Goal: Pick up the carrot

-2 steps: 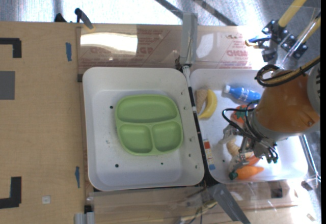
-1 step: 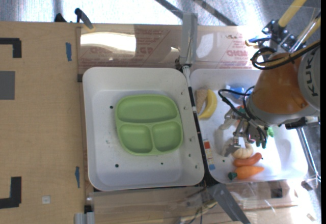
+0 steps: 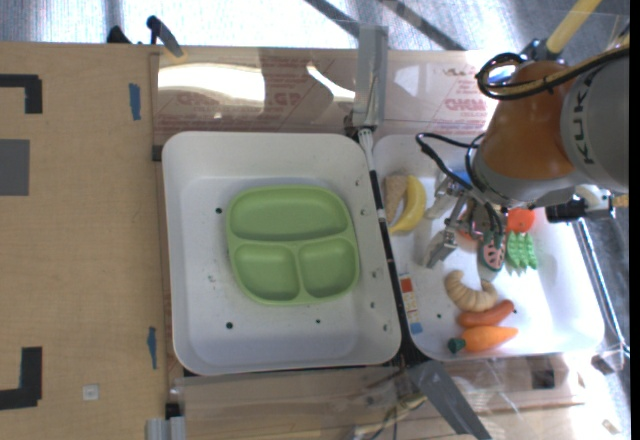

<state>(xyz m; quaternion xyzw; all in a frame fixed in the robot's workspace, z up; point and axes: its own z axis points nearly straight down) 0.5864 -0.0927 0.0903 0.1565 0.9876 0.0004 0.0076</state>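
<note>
My end effector hung with fingers apart over the right bin. The carrot lay near its front edge; it looked light, stiff, smooth, best gripped mid-body.

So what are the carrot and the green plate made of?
The carrot looks like smooth toy plastic: even orange colour with a soft shine. The green plate looks like matte moulded plastic, maybe silicone: one flat colour, rounded compartment walls, hardly any gloss.

One fixed camera above the bench, slanted down (both bins framed)
</note>
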